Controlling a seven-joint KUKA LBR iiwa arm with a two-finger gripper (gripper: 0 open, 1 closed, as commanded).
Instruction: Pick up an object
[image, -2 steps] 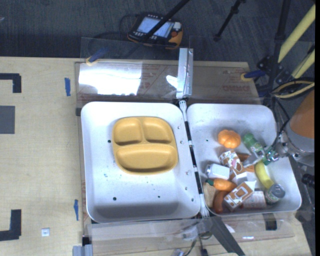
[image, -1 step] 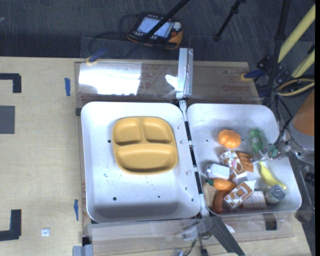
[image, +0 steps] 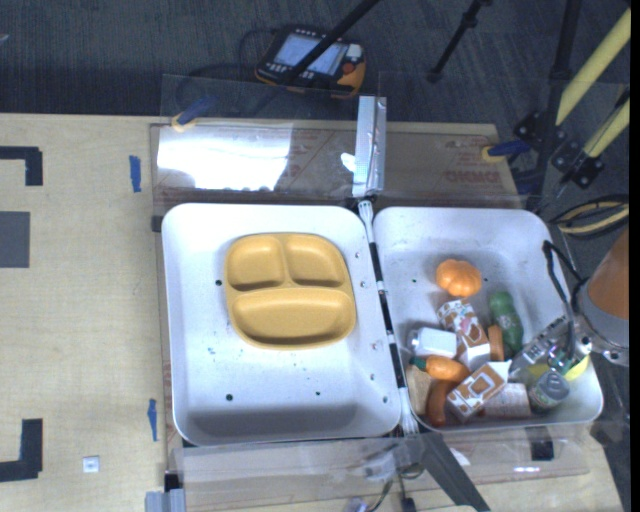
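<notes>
The right white bin (image: 420, 235) holds a heap of toy food. An orange fruit (image: 458, 276) lies toward the back, with a green vegetable (image: 505, 318) to its right. Printed cartons (image: 462, 320) (image: 480, 386), a white bottle (image: 434, 342), a carrot-like piece (image: 446, 368) and a brown sausage (image: 435, 400) crowd the front. My gripper (image: 549, 362) hangs low at the bin's right front corner, just right of the heap. A small grey and yellow item (image: 560, 378) lies right by it; I cannot say whether they touch.
The left white bin (image: 190, 330) carries a yellow divided tray (image: 290, 288). A clear divider (image: 370, 145) stands behind the seam between the bins. My arm, with its orange band (image: 612, 285), comes in over the right rim. Cables and stands lie beyond the bench.
</notes>
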